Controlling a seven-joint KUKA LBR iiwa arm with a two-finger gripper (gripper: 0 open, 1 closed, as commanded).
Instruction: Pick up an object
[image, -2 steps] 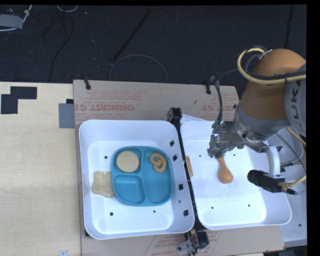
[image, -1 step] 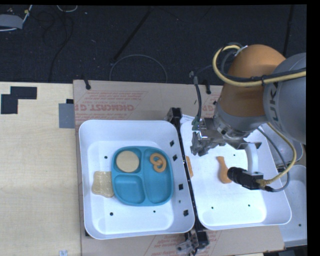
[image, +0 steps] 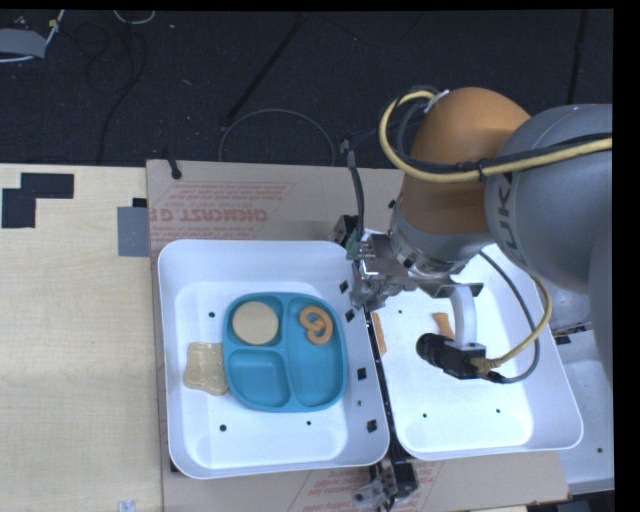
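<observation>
While the grey arm (image: 520, 180) hangs over the seam between the bins, its tool (image: 372, 285) is too hidden to tell its state. In the left bin (image: 190, 440), a blue tray (image: 285, 385) holds a round cracker (image: 254, 322) and a pretzel (image: 317, 325); pale bread (image: 205, 367) lies beside it.

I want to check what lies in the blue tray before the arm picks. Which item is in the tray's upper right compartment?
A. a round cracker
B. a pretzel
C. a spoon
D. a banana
B: the pretzel lies in the upper right compartment of the blue tray, while the round cracker is in the upper left one.
</observation>
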